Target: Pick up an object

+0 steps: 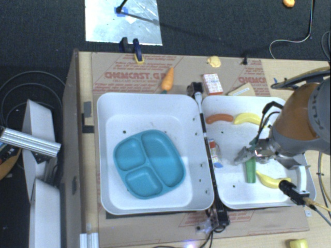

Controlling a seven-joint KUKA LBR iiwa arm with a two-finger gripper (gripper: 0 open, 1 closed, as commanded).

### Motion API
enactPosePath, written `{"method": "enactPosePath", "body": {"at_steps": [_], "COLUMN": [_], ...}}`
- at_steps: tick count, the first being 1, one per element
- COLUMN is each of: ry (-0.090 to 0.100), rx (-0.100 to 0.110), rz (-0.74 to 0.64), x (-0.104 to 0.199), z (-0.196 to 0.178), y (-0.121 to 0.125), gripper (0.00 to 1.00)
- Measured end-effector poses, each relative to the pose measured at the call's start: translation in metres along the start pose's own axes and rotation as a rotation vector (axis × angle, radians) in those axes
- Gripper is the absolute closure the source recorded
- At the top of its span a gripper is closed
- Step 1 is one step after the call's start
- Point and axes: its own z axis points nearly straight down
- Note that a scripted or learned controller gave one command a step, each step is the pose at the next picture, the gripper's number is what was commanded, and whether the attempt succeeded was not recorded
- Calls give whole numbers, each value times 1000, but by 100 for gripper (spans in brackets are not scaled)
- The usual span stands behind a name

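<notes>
Cardboard-topped bench (134,71), dark carpet floor (41,25), metal sheet (124,14)

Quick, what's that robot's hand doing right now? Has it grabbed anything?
Hand: low in the right white bin, just above the green stick-shaped object; open or shut cannot be told.

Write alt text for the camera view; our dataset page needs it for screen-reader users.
A grey robot arm with an orange band reaches from the right into the right bin, its gripper low over a green cylinder among two bananas and a sausage-like item. The left bin holds a blue divided plate.
</notes>
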Motion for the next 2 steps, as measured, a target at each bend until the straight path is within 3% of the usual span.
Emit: {"method": "enactPosePath", "body": {"at_steps": [1,2], "ry": [0,1], "rx": [0,-5], "rz": [2,-2], "x": [3,4], "z": [1,-10], "y": [-39,-36], "gripper": [0,100]}}
